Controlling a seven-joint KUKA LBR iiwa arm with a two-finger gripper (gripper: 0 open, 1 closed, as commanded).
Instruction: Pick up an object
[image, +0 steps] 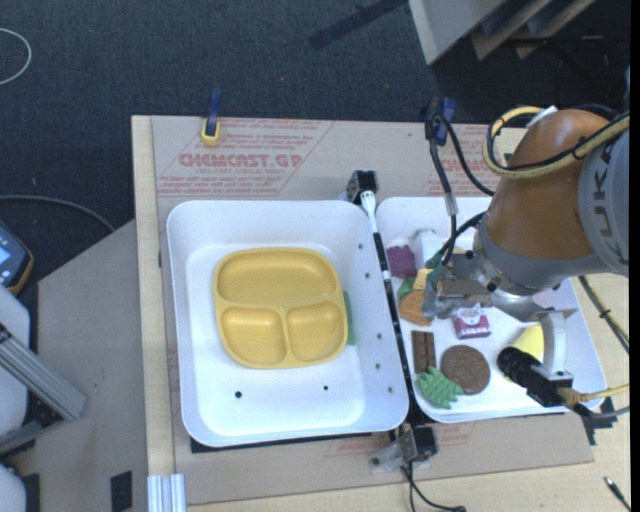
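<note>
The gripper (445, 292) hangs low in the right bin (590, 370), above a heap of toy food; I can't tell how it is set or whether anything is in it. Just beside it lies a small red-and-white packet (471, 324), with a brown cookie (466, 368) past that. The packet looks light and stiff, probably best pinched across its narrow sides.
</note>
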